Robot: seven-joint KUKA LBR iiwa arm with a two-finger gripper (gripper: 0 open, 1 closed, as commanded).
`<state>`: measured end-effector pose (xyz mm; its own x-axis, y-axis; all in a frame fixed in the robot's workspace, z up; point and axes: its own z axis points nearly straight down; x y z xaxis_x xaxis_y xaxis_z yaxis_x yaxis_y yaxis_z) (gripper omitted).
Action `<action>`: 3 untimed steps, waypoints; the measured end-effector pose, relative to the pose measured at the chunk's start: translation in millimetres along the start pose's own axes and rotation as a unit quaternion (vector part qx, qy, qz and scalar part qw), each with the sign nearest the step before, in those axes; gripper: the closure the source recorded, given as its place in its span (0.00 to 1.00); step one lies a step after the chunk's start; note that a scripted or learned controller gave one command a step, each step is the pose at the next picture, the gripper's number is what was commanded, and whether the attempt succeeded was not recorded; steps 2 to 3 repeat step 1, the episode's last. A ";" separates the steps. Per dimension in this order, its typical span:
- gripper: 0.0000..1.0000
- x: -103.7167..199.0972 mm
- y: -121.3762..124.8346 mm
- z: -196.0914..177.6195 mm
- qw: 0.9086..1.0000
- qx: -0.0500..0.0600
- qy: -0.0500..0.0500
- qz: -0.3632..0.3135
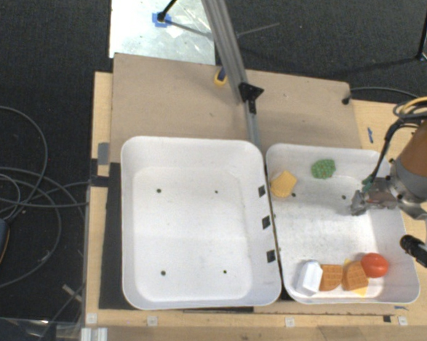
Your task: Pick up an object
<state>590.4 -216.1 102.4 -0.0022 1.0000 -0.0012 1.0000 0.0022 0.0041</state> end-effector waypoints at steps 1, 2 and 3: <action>1.00 0.7 4.4 -65.0 1.000 -0.002 -0.001 -0.002; 1.00 0.7 4.4 -65.0 1.000 -0.002 -0.001 -0.002; 1.00 0.7 4.4 -65.0 1.000 -0.002 -0.001 -0.002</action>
